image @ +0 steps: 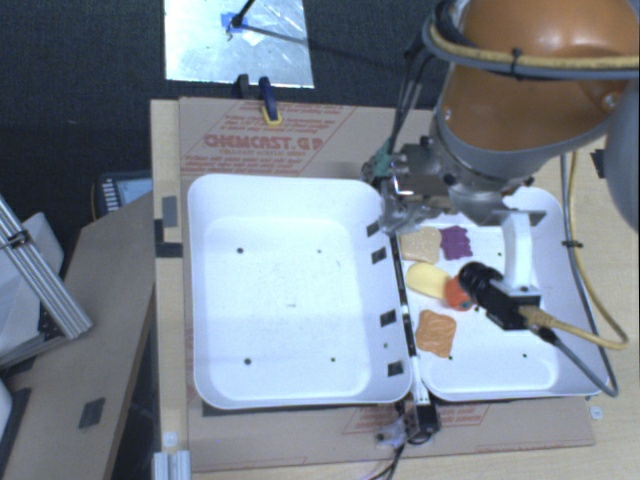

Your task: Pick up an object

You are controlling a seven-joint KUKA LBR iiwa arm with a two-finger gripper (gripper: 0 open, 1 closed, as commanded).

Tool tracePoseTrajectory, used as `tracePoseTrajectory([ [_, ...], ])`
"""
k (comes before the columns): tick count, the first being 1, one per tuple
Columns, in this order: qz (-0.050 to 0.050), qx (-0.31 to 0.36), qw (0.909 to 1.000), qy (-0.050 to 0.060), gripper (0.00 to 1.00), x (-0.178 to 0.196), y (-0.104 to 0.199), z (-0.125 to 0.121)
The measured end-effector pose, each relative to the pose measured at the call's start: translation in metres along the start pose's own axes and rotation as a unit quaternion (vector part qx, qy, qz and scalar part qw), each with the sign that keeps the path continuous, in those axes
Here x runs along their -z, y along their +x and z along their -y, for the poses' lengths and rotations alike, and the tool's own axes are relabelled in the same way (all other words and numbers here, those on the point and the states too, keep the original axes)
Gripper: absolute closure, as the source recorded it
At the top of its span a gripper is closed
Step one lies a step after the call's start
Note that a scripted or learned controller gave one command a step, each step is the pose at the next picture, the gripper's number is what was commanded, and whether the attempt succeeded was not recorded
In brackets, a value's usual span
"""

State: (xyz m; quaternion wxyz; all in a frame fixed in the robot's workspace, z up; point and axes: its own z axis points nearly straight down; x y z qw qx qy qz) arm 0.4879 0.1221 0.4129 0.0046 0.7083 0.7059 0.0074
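- We see the grey arm with its broad orange band (545, 28) reaching in from the right and hanging over the upper part of the right shallow white bin (520, 373).
- The metal pincer at the arm's wrist (405, 193) sits low over that bin's upper left corner, close to the divide between the two bins; we cannot tell how it is set, since the wrist body hides its tips.
- Just below and slightly right of the pincer lies a pale beige square slab like a slice of bread (420, 245), near the pincer but with nothing shown gripping it.
- Beside the slab, to its right, lies a small purple soft-looking piece (456, 241), partly under the arm's housing.
- Below the slab lies a pale yellow rounded lump (426, 281), and touching its right end is a small red-orange round piece (457, 294).
- Lower still, well apart from the pincer, lies an orange-brown crinkled flat piece (436, 333), near the bin's left wall.
- A black cylindrical fitting with a yellow cable (500, 298) hangs from the arm just right of the red-orange piece.
- The left shallow white bin (290, 288) lies beside it, resting on a sheet of brown printed cardboard (265, 133).
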Motion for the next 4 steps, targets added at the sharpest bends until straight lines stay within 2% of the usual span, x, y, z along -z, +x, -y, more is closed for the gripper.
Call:
tracePoseTrajectory([
  [1,-0.002,0.005,1.0000,0.000,1.00,0.127,0.034,-0.001],
  [2,0.001,0.006,1.0000,0.007,1.00,0.121,0.086,-0.010],
  [3,0.002,0.005,1.0000,0.007,1.00,0.121,0.114,-0.033],
  [4,0.000,0.006,1.0000,0.006,1.00,0.133,0.113,-0.032],
])
